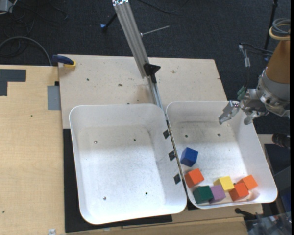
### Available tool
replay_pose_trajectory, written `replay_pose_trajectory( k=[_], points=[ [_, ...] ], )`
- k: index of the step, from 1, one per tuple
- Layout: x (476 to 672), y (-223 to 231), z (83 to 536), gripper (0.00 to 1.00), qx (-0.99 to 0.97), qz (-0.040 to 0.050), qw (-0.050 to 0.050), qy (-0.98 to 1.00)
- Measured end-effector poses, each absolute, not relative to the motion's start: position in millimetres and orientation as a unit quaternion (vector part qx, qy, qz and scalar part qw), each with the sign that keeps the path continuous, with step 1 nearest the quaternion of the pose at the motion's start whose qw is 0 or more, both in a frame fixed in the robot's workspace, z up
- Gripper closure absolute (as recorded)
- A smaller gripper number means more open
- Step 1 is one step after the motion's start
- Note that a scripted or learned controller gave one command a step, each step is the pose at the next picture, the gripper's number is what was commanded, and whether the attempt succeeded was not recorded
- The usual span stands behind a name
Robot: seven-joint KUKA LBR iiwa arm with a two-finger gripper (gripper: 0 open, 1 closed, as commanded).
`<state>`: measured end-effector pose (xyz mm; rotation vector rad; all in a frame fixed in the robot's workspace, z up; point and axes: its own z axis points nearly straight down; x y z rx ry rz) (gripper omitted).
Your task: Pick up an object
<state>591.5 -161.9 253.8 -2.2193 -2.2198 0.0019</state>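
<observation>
**Small stiff blocks wait low in the right bin; gripper spread and empty above them**

The left bin (pixel 88 131) carries nothing to grasp, so attention goes past the divider to the right bin (pixel 257 146). There the blue cube (pixel 189 156) stands alone, clear of its neighbours on every side, near the divider. Just below it sits an orange cube (pixel 194 176), and then a crowded row along the lower wall: green cube (pixel 203 194), purple cube (pixel 217 193), yellow cube (pixel 226 182), a red-orange cube (pixel 238 190) and another orange block (pixel 250 181), several touching one another.

They look like painted blocks: light, rigid, unlikely to deform or break, with flat faces that may be a little slick. I judge the blue one the easiest catch, taken across two opposite flat sides, since fingers have room to drop beside it; the packed row leaves little gap.

At the right, the gripper (pixel 238 114) hangs above the bin's upper part, well apart from the cubes, fingers spread with nothing between them.
</observation>
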Motion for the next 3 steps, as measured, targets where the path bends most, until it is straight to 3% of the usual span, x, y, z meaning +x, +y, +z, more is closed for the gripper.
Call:
replay_pose_trajectory(
  k=[1,2,3],
  points=[
    [548.4,-183.2,270.0,0.00,-0.708,0.0009,0.001,-0.706],
    [495.5,-204.0,314.7,0.00,-0.708,0.0000,-0.001,-0.706],
    [488.4,-113.3,414.2,0.00,-0.704,-0.0028,-0.002,-0.710]
  ],
)
